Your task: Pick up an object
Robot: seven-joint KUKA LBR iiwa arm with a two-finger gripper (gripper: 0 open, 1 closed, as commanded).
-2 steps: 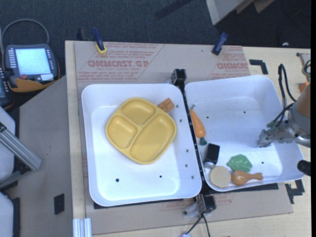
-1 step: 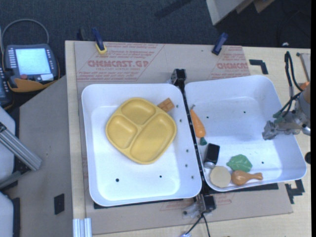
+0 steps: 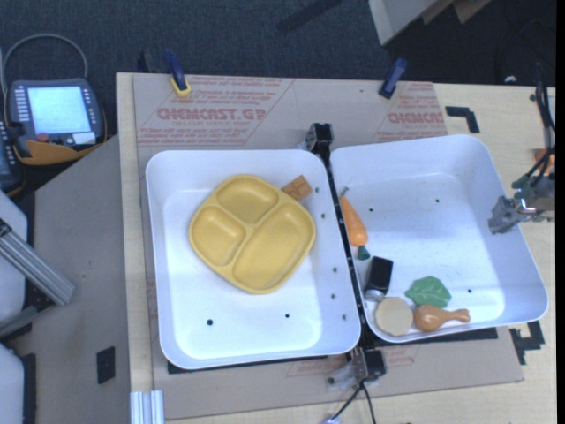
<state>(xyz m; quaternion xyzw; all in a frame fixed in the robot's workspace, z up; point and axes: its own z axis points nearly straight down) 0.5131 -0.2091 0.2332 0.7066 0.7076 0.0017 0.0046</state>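
Camera view: two white bins side by side on the bench. Left bin (image 3: 177,307) holds a yellow divided plate (image 3: 252,232), sitting toward 12 o'clock of the bin floor. A small brown block (image 3: 297,186) pokes out from the plate's 1 o'clock edge, touching it.

Right bin (image 3: 441,184) has its objects crowded along the 7 to 9 o'clock side. Orange carrot (image 3: 353,222) lies against the left wall at about 9 o'clock. Black box (image 3: 379,275) is below it, near the wall. Tan round disc (image 3: 395,315) sits in the 7 o'clock corner. Green leaf piece (image 3: 428,290) is just beside the disc at its 2 o'clock. Orange-brown drumstick (image 3: 439,317) lies flat, touching the disc's right side, under the leaf.

Gripper (image 3: 516,208) sits at the right bin's 3 o'clock rim, well apart from all objects. Can't tell how its jaws stand; nothing visible between them.
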